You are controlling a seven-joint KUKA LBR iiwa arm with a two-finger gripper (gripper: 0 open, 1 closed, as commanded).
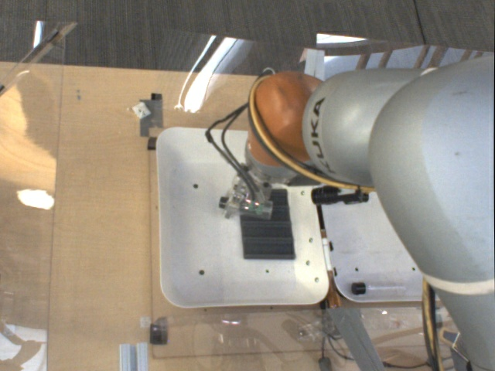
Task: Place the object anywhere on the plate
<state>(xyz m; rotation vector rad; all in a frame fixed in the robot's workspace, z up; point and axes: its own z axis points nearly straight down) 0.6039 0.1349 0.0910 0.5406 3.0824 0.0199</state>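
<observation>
Grey arm [402, 153] overhangs both bins, tool [247, 199] above dark ridged plate [268, 226] in left bin [186, 238]; finger state unclear.

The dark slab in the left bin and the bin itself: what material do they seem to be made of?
The slab looks like matte black rubber or plastic: dull, no glare, with ridges across it. I cannot tell which. The bin looks like smooth white plastic or coated metal, with rounded corners, a raised rim and small dark holes.
</observation>
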